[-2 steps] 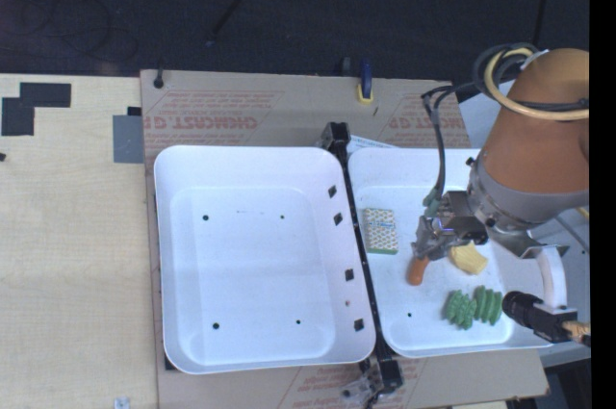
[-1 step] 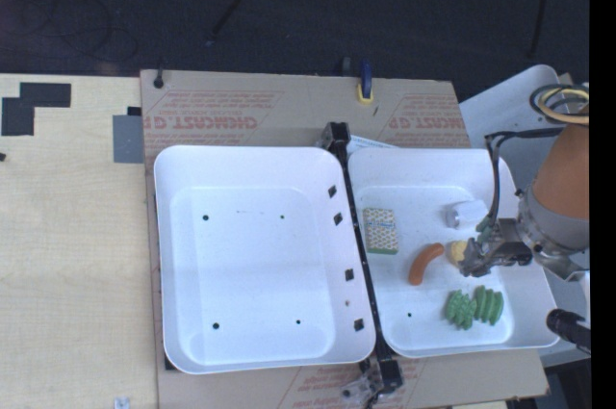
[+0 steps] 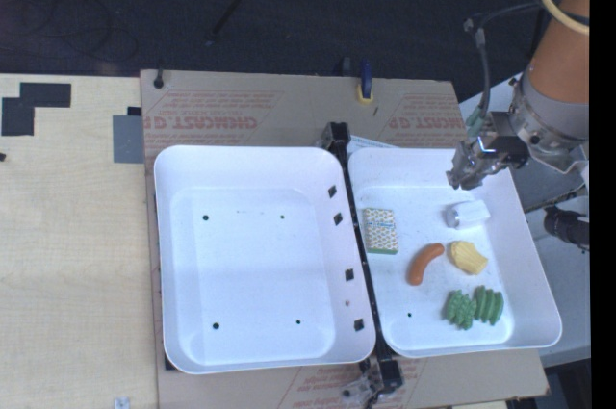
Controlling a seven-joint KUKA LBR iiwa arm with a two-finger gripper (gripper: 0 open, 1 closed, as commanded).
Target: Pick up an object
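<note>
The left bin [image 3: 183,205] is the largest thing on the bench, a shallow white tray with only a few dark dots on its floor. The right bin [image 3: 539,301] touches it along a line of black clips and carries all the loose items. The grey arm [image 3: 563,41] enters from 2 o'clock, and its gripper [image 3: 469,168] hangs over the right bin's upper rim area; whether the fingers are spread or closed cannot be told, and nothing is seen between them. Among the items, the patterned green-and-cream block [image 3: 380,230] lies at 9 o'clock in the right bin, just beside the dividing wall. The green ridged cluster [image 3: 473,307] sits at 5 o'clock, near the lower rim. The orange sausage-shaped piece [image 3: 424,264] lies tilted near the middle of the bin floor, with bare white floor below it and to its left. The yellow lump [image 3: 468,257] rests just beside it toward 3 o'clock. The small white-grey piece [image 3: 466,214] lies nearest the gripper, just below it at 6 o'clock, apart from the rims.
</note>
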